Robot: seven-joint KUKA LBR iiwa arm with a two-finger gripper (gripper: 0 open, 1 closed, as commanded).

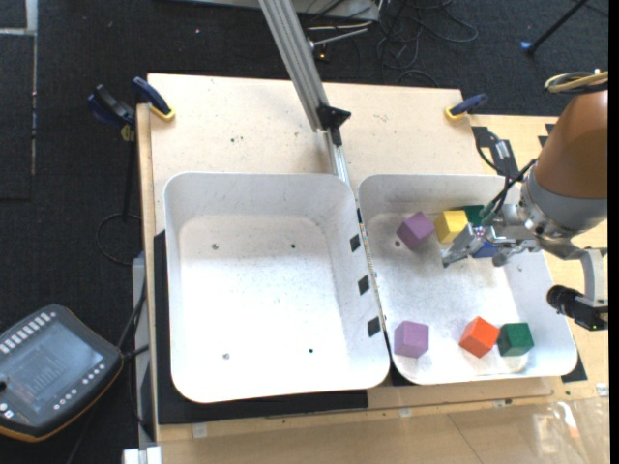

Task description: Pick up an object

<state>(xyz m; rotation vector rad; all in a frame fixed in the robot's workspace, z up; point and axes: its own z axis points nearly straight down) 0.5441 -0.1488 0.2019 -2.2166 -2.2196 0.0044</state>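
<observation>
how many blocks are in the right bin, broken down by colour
Purple blocks: 2
Yellow block: 1
Orange block: 1
Green blocks: 2, one at the front, one partly hidden behind the gripper
Total: 6

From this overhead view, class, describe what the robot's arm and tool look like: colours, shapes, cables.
The arm is a thick, rounded body: an orange-brown section above, a grey one below. Black cables run along its left side by a small black bracket. The tool is a compact cluster of silver-grey metal parts with blue touches. A black knob-like part sticks out lower down.
</observation>
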